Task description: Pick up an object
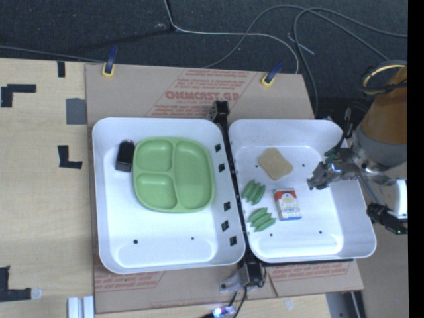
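Tool (322, 175), finger spread indeterminate, hovers right of the box (287, 204). Recommend centring over the box, descending square, then closing.

2 white bins (159, 254) glossy plastic; green tray (174, 175) matt plastic; cardboard (199, 91) underlay.

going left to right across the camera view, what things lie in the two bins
black block → green plate → green pea pods → small red and white box → hand
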### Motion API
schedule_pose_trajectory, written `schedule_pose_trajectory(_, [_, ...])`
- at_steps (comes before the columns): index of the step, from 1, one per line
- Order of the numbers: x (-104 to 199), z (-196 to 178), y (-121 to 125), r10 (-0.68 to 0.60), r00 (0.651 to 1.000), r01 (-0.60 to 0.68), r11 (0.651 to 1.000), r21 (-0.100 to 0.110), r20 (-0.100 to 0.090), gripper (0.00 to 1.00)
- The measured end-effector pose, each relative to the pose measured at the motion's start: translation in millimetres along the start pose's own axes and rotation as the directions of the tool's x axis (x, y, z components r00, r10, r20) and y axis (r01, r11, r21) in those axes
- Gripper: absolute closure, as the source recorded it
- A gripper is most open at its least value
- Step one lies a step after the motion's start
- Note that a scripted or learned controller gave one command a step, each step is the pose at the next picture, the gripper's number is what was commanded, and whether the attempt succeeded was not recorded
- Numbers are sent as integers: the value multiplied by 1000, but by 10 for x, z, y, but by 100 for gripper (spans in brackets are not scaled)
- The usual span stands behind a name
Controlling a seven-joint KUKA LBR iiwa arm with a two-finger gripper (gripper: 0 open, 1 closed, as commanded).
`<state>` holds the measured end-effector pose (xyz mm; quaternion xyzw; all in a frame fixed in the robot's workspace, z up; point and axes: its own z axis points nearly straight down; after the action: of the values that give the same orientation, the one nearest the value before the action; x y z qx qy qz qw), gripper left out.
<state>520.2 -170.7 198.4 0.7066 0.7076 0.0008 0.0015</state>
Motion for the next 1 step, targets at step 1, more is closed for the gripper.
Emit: schedule_pose_trajectory(1, [4,-206,8,0,1000,0,1000,2,-1,100])
